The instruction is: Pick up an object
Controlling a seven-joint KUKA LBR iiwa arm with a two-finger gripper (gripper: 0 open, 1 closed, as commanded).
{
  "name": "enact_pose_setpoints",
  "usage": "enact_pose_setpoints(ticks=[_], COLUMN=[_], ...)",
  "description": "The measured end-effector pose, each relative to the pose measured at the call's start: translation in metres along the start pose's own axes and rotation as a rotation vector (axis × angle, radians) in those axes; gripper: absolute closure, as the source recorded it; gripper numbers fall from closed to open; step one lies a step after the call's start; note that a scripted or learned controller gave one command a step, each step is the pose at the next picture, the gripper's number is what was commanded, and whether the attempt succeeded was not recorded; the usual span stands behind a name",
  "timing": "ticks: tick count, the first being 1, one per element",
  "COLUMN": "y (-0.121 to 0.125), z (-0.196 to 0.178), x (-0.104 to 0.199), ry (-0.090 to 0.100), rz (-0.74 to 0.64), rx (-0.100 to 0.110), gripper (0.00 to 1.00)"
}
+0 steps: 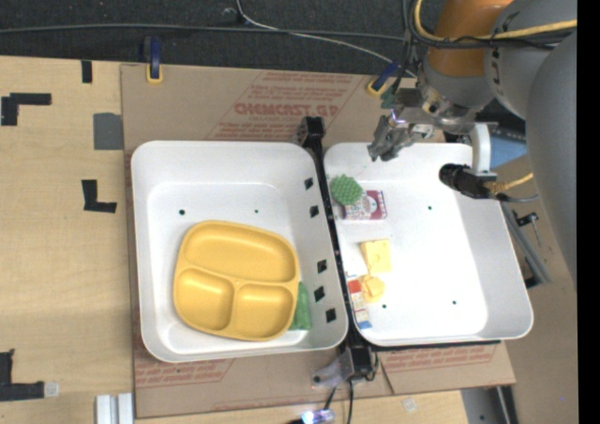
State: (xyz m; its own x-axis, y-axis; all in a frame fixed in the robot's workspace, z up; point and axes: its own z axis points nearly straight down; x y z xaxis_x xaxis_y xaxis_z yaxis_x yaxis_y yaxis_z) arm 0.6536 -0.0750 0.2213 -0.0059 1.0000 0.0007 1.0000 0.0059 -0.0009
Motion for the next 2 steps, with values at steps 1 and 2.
enact_pose_setpoints(ticks=[1, 2], y=[0.011, 0.01], z=[0.001, 0.007], x=[0.056, 0.117], ry=[0.0, 0.0], rz=[-0.001, -0.001], rx=[0.0, 0.001], gripper=[1.0, 1.0])
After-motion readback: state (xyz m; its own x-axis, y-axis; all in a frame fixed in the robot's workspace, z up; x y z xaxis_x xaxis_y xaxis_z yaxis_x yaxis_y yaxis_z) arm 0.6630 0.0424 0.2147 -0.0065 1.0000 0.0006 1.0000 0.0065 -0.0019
